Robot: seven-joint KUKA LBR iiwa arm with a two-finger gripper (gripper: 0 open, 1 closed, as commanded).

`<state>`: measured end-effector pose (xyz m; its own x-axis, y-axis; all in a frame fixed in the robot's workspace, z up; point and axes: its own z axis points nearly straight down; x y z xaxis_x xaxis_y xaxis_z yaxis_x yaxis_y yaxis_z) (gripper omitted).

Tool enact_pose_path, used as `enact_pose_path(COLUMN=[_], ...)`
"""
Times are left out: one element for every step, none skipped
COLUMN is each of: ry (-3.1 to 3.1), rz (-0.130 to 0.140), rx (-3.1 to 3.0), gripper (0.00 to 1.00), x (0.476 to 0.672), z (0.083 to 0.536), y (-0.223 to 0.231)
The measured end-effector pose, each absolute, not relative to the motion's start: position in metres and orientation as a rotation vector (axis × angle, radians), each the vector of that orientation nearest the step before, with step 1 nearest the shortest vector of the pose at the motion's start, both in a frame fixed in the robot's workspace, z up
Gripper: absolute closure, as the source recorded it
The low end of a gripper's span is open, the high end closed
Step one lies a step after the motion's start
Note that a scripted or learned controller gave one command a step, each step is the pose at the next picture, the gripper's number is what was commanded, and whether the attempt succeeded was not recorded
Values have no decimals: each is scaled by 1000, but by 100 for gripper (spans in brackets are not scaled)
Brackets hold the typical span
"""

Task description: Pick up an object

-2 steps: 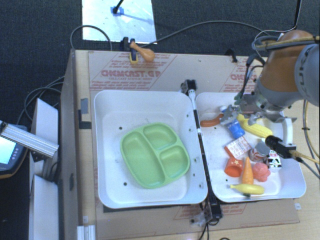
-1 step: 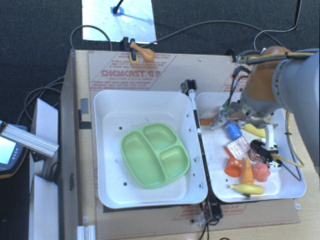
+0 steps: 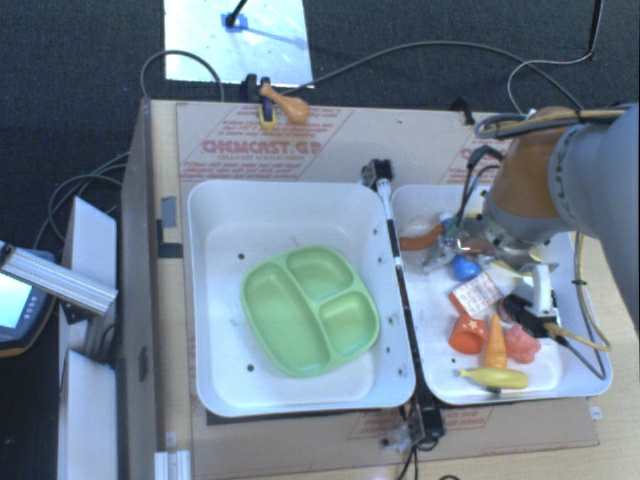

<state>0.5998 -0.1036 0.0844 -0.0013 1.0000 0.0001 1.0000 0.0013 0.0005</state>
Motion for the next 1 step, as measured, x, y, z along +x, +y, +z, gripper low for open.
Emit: enact_pose_path(ry=[2222], rz=[3], rx=[2218], gripper=[100], x=[601], z=[95], y=[-104])
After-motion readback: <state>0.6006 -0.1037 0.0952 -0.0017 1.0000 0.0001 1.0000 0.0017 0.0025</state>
